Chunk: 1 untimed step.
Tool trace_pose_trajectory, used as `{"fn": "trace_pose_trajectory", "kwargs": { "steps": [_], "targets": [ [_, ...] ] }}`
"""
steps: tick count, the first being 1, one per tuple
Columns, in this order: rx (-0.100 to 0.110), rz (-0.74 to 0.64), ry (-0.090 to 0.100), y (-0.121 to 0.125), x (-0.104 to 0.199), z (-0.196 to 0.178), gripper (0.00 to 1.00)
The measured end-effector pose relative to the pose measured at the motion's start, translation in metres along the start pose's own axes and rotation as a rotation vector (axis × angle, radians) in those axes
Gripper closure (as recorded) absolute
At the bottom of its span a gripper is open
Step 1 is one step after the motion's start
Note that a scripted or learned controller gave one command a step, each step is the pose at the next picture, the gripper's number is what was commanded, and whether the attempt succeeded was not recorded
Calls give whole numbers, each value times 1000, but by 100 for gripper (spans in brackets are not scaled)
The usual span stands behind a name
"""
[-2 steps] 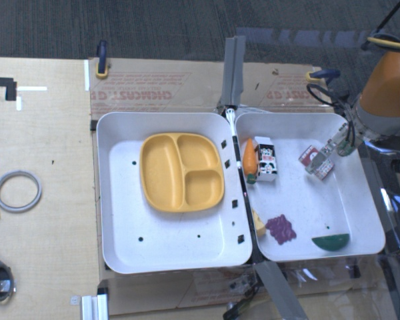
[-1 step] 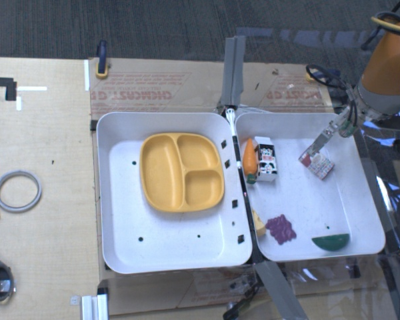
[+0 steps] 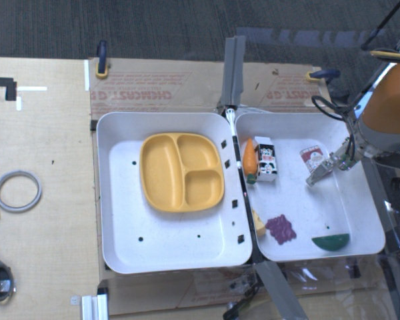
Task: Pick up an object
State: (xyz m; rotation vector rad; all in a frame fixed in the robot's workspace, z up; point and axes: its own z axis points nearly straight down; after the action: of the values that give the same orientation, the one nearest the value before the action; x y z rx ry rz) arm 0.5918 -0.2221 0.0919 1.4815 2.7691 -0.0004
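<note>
One smooth yellow three-compartment plate (image 3: 182, 172); lumpy purple grape cluster (image 3: 281, 229).

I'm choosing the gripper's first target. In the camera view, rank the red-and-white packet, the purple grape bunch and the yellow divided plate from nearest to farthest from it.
From the gripper, in the right bin:
1. Red-and-white packet, just above it, same bin.
2. Purple grape bunch, below and left, same bin.
3. Yellow divided plate, far left, in the other bin.
</note>
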Motion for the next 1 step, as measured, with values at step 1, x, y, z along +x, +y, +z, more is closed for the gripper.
{"fn": "trace_pose_trajectory", "kwargs": {
  "steps": [1],
  "targets": [
    [0, -81, 1, 56, -36, -1, 0]
  ]
}}
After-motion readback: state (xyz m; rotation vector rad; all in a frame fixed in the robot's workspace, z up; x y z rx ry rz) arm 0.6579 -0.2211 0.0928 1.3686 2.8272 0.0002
